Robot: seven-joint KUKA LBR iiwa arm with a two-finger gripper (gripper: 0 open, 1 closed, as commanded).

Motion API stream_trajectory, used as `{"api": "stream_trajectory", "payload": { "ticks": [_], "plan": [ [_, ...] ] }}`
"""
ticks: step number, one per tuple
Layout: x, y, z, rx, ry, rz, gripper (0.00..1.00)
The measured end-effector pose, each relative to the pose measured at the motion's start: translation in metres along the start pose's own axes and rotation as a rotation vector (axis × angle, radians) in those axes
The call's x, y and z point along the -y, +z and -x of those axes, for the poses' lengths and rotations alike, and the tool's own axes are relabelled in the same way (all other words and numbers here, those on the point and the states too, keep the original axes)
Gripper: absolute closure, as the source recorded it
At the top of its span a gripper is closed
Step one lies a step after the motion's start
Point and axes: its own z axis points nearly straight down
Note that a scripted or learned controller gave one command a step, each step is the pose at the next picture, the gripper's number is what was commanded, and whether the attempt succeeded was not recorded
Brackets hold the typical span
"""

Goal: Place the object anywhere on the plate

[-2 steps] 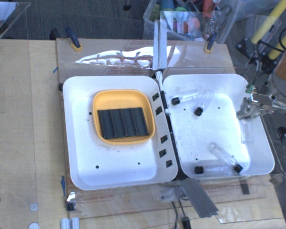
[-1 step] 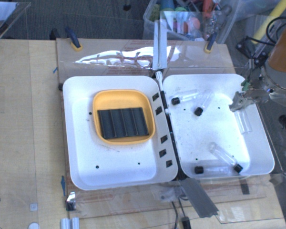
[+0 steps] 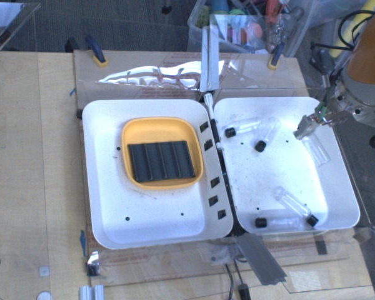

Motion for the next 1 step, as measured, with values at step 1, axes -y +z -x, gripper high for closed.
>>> {"api": "stream_trajectory", "payload": {
  "ticks": [1],
  "plan": [
    [-0.0056, -0.0066, 0.0546, 0.002, -0.286, 0.001, 1.00]
  ]
}}
